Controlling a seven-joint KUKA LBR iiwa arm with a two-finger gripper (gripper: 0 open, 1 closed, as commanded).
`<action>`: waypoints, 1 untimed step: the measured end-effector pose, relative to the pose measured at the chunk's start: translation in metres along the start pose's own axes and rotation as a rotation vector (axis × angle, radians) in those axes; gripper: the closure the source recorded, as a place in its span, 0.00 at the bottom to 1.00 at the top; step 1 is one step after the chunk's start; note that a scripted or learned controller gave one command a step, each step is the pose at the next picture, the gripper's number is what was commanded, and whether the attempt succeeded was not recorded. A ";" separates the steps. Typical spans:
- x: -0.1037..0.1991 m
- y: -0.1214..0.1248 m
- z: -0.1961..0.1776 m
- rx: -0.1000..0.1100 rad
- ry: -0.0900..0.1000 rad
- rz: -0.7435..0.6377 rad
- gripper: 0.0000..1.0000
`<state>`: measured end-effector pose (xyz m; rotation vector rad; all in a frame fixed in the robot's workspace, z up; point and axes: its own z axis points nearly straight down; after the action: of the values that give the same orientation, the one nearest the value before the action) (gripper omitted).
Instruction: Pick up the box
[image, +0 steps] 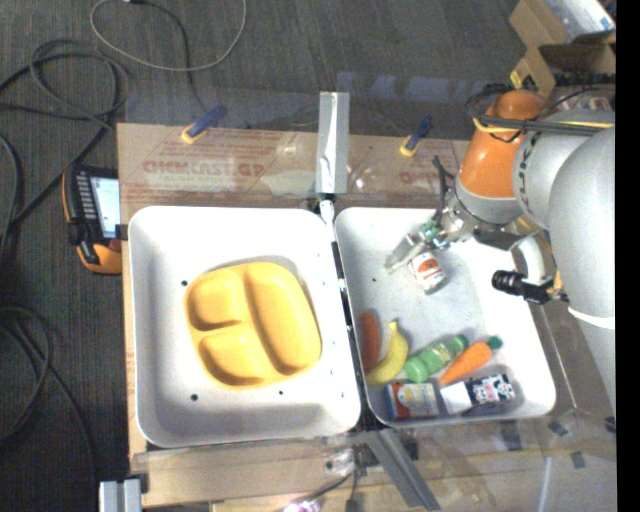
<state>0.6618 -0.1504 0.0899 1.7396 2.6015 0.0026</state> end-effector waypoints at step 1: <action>-0.048 -0.047 0.000 0.001 0.000 -0.090 0.00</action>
<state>0.6365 -0.2125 0.0898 1.6206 2.6779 0.0008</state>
